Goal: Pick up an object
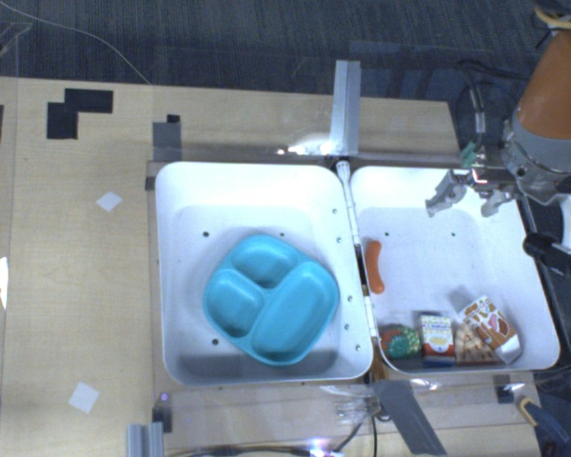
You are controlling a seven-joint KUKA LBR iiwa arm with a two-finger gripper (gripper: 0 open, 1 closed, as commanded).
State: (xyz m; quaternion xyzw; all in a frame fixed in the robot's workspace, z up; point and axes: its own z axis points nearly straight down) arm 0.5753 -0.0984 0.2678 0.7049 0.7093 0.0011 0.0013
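My gripper (468, 198) hovers over the far part of the right bin (409, 284), its two grey fingers spread apart with nothing between them. Far below it, along the bin's near edge, lie several small items: a snack packet (483, 329) with a brown and white print, a yellow carton (436, 332), and a green and red piece (398, 340). An orange carrot-like stick (374, 266) lies against the bin's left wall. All of these sit well apart from the gripper.
The left bin (186, 255) holds a blue divided plate (270, 298). A metal post (346, 112) rises behind the divider between the bins. The arm's orange band (558, 89) stands at the right edge.
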